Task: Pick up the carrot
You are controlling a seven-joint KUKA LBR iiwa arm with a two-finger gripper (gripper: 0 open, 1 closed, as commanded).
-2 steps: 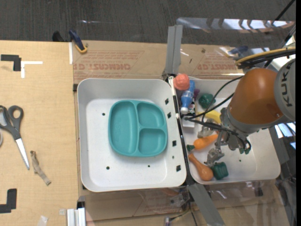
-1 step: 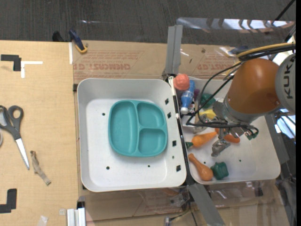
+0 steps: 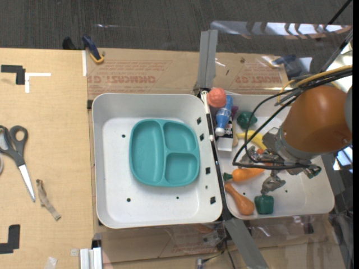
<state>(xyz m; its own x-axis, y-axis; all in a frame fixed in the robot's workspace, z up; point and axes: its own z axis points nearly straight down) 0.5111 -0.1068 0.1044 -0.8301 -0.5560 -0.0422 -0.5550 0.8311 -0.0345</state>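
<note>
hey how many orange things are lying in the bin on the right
2. One orange piece lies by the right bin's left wall, partly under the arm; another lies nearer the front, beside a green block. The arm may hide more.

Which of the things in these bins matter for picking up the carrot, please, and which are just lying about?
For the job:
carrot, in the right bin
gripper, above that bin, just right of the carrot

Lying about:
teal tray in the left bin
orange gourd
green block
small bottle
pink ball
scissors on the bench
</note>
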